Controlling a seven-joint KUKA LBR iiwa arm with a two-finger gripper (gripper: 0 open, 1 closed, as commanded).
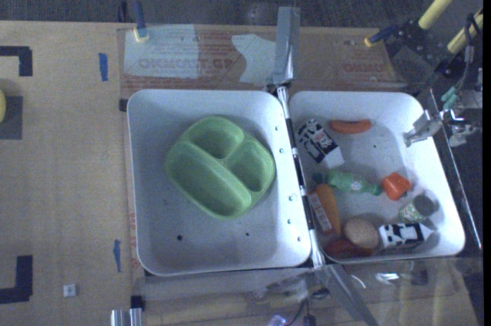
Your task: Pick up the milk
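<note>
Pincer (418,134), its state impossible to tell, poised at the right bin's (453,198) three-o'clock rim, apparently staged for descent; milk carton (318,140) lies tilted at the bin's ten o'clock, beside a sausage (350,126).

The claw (441,120) at the right bin's (383,103) edge is too blurred to read.

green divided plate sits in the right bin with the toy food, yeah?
Not quite. The camera view shows the green divided plate lying alone in the left bin. The toy food, including the cow-patterned milk carton, is in the right bin.
</note>
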